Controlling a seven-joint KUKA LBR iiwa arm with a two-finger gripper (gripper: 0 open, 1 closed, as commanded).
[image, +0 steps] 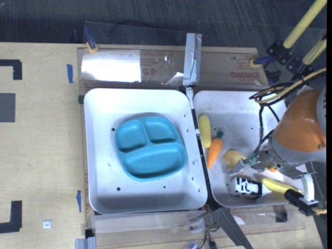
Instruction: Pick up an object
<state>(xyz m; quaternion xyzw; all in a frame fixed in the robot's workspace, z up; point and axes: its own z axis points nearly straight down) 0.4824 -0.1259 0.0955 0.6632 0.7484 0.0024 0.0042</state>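
The right bin holds a yellow corn cob and an orange carrot, both lying along its left wall. A pale yellow rounded object rests just right of the carrot. My gripper is low in this bin, at the right side of the pale yellow object and very close to it. The arm's orange band rises behind it. I cannot tell whether the gripper touches the object.
The left bin carries a blue divided plate in its middle. A ridge where the bin walls meet separates the two bins. Clear plastic panels stand behind both bins.
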